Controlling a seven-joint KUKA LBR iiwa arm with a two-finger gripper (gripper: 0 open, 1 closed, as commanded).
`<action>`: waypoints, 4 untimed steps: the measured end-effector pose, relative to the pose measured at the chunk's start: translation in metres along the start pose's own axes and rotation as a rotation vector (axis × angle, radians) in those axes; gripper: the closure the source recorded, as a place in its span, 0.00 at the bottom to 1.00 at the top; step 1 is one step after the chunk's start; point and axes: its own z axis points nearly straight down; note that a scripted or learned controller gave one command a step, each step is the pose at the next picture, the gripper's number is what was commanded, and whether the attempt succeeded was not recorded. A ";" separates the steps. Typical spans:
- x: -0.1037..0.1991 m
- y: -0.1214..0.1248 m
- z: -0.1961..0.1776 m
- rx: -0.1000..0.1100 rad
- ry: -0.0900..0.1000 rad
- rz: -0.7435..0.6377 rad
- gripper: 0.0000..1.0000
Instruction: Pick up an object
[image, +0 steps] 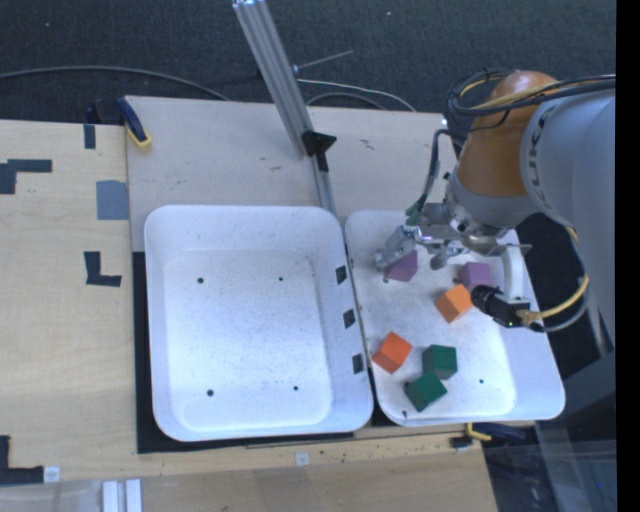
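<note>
Jaws parted, the gripper (418, 250) straddles a purple block (402, 267) near the far edge of the right bin (520, 395) — the block sits just below, between the fingers, not yet visibly clamped.

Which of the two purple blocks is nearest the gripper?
The purple block right beneath the gripper; the other purple block lies farther right.

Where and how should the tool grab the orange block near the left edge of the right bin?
Probably straight from above, closing on two opposite side faces of the orange block. It sits tilted relative to the right bin wall, so rotate the tool to match its faces. The nearest green block sits apart on its right, leaving finger room.
</note>
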 end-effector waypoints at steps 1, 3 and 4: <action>-0.037 0.040 0.110 0.012 -0.003 0.003 0.00; -0.053 0.042 0.096 0.008 -0.003 0.000 1.00; 0.024 0.075 0.000 -0.003 0.001 -0.006 1.00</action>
